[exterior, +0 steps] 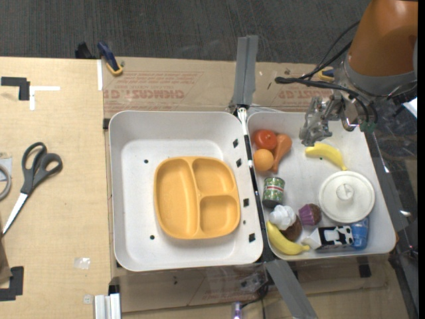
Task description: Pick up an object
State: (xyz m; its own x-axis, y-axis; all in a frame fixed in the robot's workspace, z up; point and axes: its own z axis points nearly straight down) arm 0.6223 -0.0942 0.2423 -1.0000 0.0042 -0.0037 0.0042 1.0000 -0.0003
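Camera view shows the table with two bins; the right one holds toys. Near its far edge lies a small banana, likely light, stiff, slick plastic, best pinched across its middle. It sits just below the gripper, apart from it; whether that is released or clenched I cannot tell.

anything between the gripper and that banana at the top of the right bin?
Nothing visible. The gripper sits over the upper part of the right bin, and the banana lies just below it in the view, apart from its neighbours. The white lidded bowl is nearest, lower down; the carrot is off to the side.
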